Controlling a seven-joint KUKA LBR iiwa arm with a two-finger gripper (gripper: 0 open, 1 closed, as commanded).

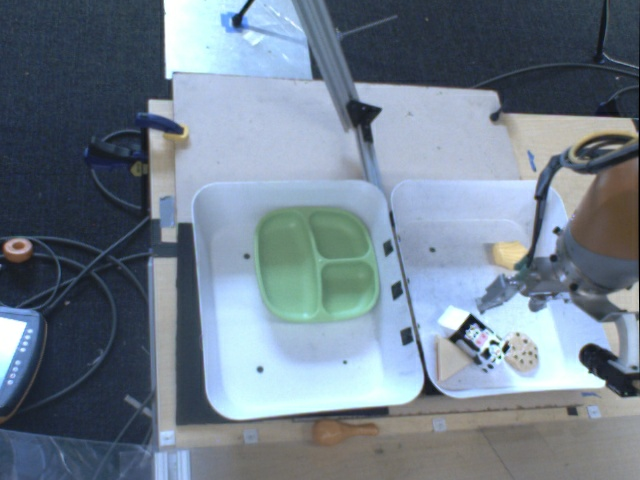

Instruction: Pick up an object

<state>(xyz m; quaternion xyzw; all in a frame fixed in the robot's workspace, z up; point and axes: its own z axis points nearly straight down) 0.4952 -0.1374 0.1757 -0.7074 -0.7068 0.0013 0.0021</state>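
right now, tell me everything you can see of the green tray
The green tray is a pale green, rounded-square plate with three compartments: one tall section along its left side and two smaller ones stacked on its right. It looks like smooth moulded plastic with a raised rim and dividers. It lies flat, right side up, turned slightly, in the upper middle of the left bin, resting on the bin's white floor. Nothing sits in its compartments and nothing else touches it; the gripper is over the other bin.
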